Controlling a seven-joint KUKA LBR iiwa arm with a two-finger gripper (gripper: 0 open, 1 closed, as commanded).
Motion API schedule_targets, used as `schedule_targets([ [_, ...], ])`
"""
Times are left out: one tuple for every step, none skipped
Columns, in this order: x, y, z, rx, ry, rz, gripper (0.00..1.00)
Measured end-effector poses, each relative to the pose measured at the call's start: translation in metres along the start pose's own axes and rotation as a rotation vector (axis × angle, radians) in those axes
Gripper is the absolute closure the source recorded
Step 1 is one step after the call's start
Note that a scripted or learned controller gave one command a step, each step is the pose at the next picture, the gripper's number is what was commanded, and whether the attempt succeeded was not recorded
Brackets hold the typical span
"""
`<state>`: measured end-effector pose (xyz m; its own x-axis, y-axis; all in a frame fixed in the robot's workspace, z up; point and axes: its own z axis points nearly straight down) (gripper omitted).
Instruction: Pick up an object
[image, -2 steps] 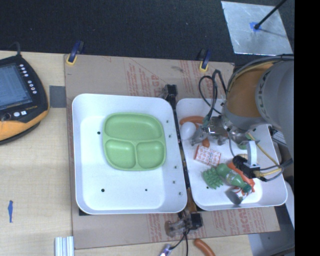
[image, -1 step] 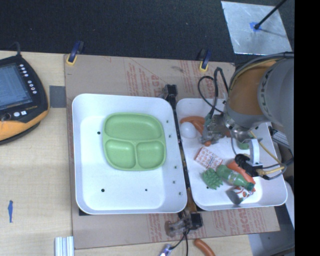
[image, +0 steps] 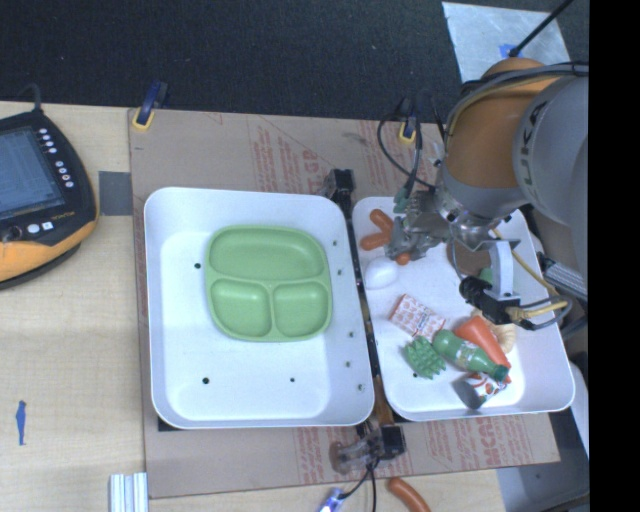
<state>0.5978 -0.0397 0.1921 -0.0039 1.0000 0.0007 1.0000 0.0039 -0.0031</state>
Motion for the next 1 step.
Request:
schedule_targets([
  [0.0488,-0.0569,-0.0266,0.001,-0.001,-0.003,1.00],
])
